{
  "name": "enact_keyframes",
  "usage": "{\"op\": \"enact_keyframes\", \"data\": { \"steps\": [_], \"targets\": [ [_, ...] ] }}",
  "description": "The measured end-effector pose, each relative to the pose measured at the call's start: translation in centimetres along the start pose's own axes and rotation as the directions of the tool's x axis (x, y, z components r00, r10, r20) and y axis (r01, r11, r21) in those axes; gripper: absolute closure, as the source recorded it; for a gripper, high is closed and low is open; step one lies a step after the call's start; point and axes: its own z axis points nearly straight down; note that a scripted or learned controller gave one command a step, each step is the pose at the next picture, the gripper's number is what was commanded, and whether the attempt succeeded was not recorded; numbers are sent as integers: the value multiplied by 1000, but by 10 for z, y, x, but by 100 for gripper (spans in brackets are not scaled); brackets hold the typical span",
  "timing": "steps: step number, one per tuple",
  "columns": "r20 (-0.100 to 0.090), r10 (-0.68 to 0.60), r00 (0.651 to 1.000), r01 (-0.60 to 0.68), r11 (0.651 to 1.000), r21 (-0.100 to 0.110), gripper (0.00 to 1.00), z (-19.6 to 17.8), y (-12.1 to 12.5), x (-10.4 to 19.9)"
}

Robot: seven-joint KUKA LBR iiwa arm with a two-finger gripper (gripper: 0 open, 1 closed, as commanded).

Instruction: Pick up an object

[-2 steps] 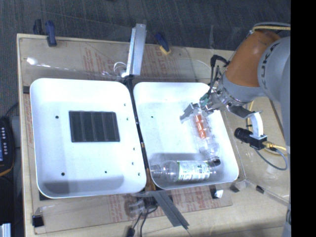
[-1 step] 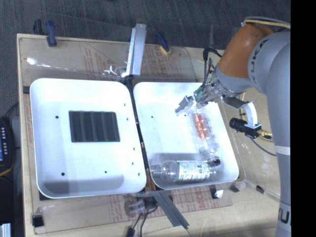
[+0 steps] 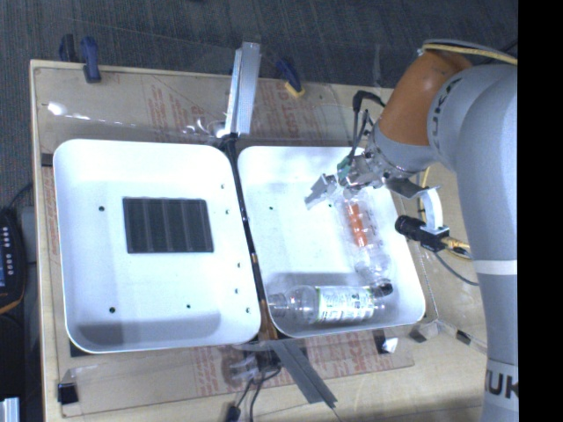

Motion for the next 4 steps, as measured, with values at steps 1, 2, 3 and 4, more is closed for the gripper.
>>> {"op": "enact_keyframes", "data": {
  "steps": [1,2,3,4],
  "targets": [
    [3,-135,991,135,991,-3,0,-69,-39,8],
    [-1,-188,982,188,982,2,0,-25,-16,5],
    [4,-234,972,234,972,-3,0,-34,-5,2],
    [8,-332,943,332,943,-6,0,-39,6,1]
  ]
}}
